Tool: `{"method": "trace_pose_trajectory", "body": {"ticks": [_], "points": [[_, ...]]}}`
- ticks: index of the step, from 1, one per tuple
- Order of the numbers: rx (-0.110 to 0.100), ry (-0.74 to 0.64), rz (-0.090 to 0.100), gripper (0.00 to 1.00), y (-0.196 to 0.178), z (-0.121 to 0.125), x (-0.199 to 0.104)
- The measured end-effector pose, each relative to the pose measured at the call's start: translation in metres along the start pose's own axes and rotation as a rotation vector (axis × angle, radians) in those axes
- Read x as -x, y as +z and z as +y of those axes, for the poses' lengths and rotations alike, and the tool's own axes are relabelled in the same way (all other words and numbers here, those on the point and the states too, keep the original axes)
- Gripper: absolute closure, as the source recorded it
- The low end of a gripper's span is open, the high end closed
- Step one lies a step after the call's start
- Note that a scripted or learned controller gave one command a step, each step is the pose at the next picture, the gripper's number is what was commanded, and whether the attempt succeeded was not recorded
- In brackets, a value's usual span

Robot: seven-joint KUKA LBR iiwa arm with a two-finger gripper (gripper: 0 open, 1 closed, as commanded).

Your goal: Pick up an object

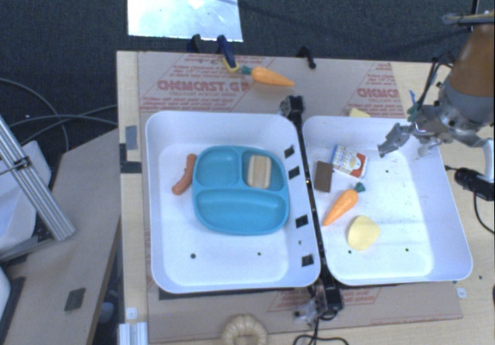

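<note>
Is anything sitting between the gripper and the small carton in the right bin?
Nothing visible does. The gripper hangs over the right bin near its far edge, and the small carton lies just to its left, with bare bin floor between them.

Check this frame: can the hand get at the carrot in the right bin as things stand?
Probably yes. The hand hangs over the right bin, and the carrot lies bare on the bin floor, apart from the yellow piece and brown block.
</note>
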State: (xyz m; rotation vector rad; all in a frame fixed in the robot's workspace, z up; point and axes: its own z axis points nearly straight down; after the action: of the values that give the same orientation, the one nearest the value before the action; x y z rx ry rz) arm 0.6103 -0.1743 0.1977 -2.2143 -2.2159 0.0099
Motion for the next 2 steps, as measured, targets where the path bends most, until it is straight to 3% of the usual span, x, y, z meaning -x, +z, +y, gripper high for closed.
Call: {"method": "trace_pose_trajectory", "body": {"ticks": [1,2], "points": [[0.013,-0.002,-0.003,0.00,-0.008,0.003,0.000],[0.009,0.000,-0.002,0.00,0.039,0.000,0.008]]}}
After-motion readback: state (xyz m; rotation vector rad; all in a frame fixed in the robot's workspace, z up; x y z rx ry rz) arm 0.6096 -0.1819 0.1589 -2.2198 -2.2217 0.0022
